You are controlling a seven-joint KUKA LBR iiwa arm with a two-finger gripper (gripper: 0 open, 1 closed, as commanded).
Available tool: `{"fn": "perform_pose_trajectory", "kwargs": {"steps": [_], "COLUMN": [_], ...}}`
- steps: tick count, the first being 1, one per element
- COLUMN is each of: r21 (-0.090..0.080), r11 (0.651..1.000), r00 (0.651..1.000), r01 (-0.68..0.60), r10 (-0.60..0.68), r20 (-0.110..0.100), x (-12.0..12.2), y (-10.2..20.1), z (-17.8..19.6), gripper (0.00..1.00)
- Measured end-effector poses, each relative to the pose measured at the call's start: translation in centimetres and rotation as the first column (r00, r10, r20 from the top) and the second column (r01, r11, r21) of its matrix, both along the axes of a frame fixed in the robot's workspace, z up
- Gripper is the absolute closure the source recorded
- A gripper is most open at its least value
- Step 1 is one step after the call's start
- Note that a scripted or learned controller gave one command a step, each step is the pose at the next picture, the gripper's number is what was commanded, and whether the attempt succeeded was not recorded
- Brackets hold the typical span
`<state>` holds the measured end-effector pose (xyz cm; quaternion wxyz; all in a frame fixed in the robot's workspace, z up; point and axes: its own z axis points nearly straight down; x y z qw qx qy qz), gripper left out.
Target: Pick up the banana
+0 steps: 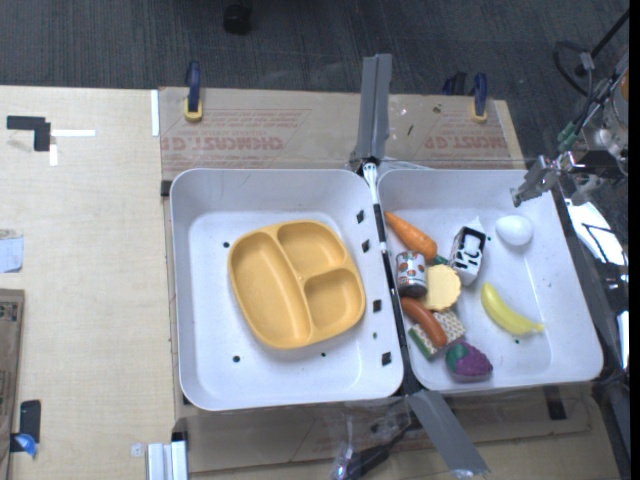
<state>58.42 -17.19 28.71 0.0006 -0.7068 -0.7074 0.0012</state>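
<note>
Two white bins side by side on the bench. Left bin (195, 298): just one yellow divided plate (296, 283), three compartments, sitting tilted near the middle. Right bin (575, 298): nine-ish items, mostly crowded along its left wall. Counting them off: one banana (508, 310), lying flat toward the right-centre of the bin floor, apart from the pile, curved with its lower end pointing right. One white egg (514, 230) up near the back. One black-and-white carton (467, 249) just left of the egg. One carrot (411, 234) angled along the left side. One small can (410, 270) below the carrot, touching a round yellow thing (443, 287). One orange sausage-looking piece (422, 318) under that, next to a waffle-patterned bit (447, 326) and a green-edged piece (424, 343). One purple item (468, 361) at the front.

Gripper (535, 180) hanging over the right bin's back-right corner, well away from the banana. Can't tell whether open or closed, too small and cluttered. Nothing visibly held.

Two blue clamps (192, 86) on the cardboard behind the bins.
</note>
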Motion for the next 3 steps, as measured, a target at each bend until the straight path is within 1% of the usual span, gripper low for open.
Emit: {"fn": "perform_pose_trajectory", "kwargs": {"steps": [1, 2, 3], "r21": [-0.001, 0.0, 0.0], "r11": [0.995, 0.976, 0.947], "r00": [0.995, 0.976, 0.947], "r01": [0.097, -0.218, -0.321], "r10": [-0.097, 0.218, 0.321], "r20": [0.001, 0.001, 0.001], "x": [1.6, -0.8, -5.7], "y": [1.9, 0.4, -5.1], "z": [13.3, 14.8, -1.7], "gripper": [0.0, 0.0, 0.0]}}
